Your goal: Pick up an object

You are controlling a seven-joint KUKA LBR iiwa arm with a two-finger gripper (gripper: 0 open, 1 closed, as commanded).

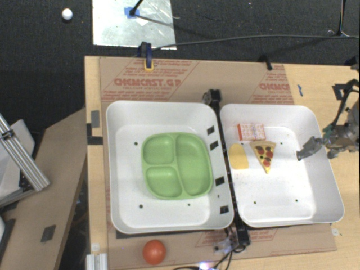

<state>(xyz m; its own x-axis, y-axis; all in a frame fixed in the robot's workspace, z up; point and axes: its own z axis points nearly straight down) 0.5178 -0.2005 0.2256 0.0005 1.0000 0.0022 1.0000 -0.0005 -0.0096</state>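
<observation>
At the left of the frame the left bin holds a green divided plate, sitting flat near its middle; below it, outside the bins at the lower edge of the frame, lies a small orange-red ball. Moving right, the right bin carries three small toy foods grouped in its upper left part: a pale red-and-white box, a yellow cheese wedge just below and left of it, and a pizza slice just beside the cheese, point toward the bottom of the frame. All three look light, stiff and smooth, probably plastic, so likely slippery; the cheese wedge, thicker and free on its left and lower sides, seems the easiest, taken across its narrow width, while the flat slice offers little to pinch. At the far right the gripper hangs over the right bin's right side, well apart from the foods, with nothing between its fingers; how wide it stands cannot be made out.
</observation>
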